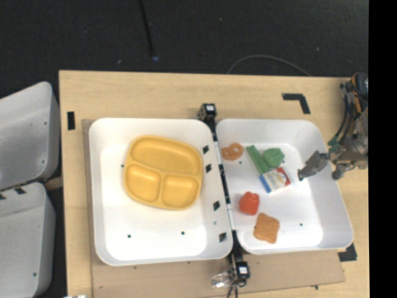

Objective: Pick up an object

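Here the pickable things lie together in the right bin (pixel 310 231): an orange ring-shaped piece (pixel 232 152) near its upper left corner, a green toy (pixel 266 158) just right of the ring, and a small red, white and blue carton (pixel 275 179) touching the green toy's lower edge. Below these sit a red pepper-like toy (pixel 249 203) and, near the bin's lower edge, an orange-brown block (pixel 267 228), the two close but apart. The hand (pixel 312 166) hangs over the right side of this bin, just right of the carton and apart from it, with nothing between its fingers; whether they are spread or pressed together cannot be told. The left bin (pixel 111 228) holds a yellow divided plate (pixel 164 172) with three compartments. Both bins rest side by side on the tan worktop (pixel 155 92).
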`<control>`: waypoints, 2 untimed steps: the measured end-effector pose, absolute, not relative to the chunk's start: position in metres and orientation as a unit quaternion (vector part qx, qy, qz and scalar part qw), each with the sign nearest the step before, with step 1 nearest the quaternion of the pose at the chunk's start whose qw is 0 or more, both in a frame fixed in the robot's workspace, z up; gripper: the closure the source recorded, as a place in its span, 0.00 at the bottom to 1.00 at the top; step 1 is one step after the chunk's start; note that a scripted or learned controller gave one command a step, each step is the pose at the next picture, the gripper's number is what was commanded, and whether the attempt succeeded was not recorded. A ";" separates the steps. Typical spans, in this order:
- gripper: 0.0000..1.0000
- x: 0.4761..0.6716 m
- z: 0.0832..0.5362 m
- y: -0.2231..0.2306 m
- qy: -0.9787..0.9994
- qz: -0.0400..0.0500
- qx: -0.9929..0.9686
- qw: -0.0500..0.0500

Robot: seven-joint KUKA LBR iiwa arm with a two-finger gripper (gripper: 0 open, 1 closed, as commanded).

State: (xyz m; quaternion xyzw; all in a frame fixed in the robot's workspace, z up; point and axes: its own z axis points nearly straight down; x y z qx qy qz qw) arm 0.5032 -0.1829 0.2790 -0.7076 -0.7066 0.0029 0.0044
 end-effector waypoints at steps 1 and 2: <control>0.00 0.505 0.285 -0.183 -0.708 0.000 -0.706 -0.001; 0.00 0.498 0.231 -0.190 -0.707 0.001 -0.707 0.000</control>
